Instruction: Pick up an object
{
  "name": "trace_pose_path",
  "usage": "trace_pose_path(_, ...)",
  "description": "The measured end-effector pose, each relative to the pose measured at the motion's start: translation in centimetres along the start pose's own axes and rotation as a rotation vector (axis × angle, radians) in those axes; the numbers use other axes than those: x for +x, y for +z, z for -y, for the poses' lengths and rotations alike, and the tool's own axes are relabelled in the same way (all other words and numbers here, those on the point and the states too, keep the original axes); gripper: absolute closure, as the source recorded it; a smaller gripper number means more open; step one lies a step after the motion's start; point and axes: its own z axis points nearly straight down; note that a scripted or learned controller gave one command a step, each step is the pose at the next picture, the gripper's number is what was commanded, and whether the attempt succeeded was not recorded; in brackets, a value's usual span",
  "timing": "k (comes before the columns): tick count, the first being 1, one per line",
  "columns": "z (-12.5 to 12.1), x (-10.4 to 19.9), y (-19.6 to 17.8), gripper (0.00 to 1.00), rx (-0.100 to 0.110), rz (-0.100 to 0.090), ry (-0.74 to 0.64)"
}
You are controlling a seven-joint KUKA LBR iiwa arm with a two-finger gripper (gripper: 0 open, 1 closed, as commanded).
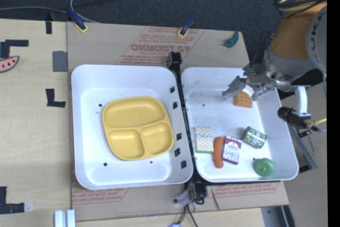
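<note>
My gripper [245, 92] hangs over the upper right part of the right bin [212, 80], fingers spread open. An orange waffle-like piece [244, 100] lies just below and between the fingertips, resting on the bin floor. Lower in the same bin lie a pale patterned packet [203, 139], an orange carrot-like stick [218, 152], a small pink-red box [232, 149], a green can [254, 137] and a green apple [264, 167].
The left bin [85, 114] holds a yellow divided plate [138, 127]. A black clamp strip [179, 109] runs between the bins. Cardboard lies under both bins, with clips at its top edge and a cable beyond. The arm's grey body and a black bracket stand right of the right bin.
</note>
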Motion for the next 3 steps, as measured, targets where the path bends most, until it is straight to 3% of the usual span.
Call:
trace_pose_path(1, -1.3, -6.2, 11.6, 0.00, -0.005, 0.004, 0.002)
trace_pose_path(2, -1.3, -6.3, 10.6, 1.00, -0.008, 0.006, 0.002)
trace_pose_path(3, -1.3, -6.3, 10.6, 0.00, -0.008, 0.006, 0.002)
